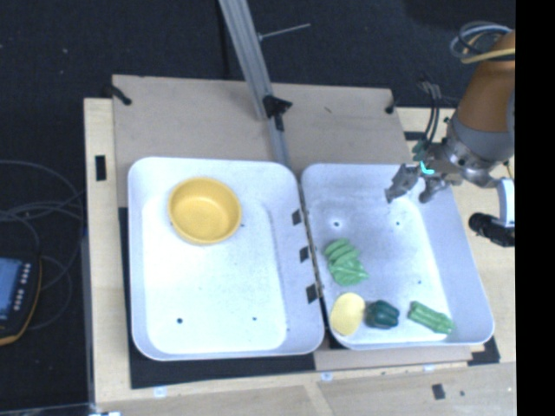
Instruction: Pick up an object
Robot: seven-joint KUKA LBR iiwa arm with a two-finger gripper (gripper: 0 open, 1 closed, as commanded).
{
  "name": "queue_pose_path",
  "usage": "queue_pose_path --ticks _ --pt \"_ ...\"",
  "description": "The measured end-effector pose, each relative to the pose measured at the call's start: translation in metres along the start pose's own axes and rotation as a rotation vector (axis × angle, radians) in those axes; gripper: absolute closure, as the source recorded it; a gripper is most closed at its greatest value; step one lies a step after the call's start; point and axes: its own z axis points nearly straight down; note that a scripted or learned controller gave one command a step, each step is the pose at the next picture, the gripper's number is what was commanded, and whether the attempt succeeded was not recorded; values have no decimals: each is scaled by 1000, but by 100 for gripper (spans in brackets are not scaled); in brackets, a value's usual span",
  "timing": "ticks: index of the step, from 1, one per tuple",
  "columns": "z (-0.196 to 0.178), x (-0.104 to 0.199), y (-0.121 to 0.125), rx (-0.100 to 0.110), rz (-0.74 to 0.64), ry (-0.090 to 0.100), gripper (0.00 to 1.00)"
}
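Near edge of the right white bin [460, 258]: pale yellow round toy [347, 313], dark green pepper [382, 315], green pod [430, 317], ridged light-green piece [344, 263] just behind. Two-finger gripper [416, 186] hovers over the far corner, fingers apart, empty. Best bet: centre above one isolated piece, descend straight.

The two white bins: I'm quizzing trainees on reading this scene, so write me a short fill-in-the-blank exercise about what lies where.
1. The yellow bowl sits in the ____ bin.
2. The gripper hovers over the far part of the ____ bin.
3. The dark green piece lies between the light green piece and the ____ round piece.

Missing words: left; right; yellow
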Motion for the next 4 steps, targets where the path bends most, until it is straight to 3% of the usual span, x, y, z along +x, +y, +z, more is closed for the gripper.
queue_pose_path --ticks 1,3,4 --pt "0 0 0 0 0 0 0" --pt "109 -2 -4 4 0 -1 0" --pt "96 -2 -2 -1 0 -1 100"
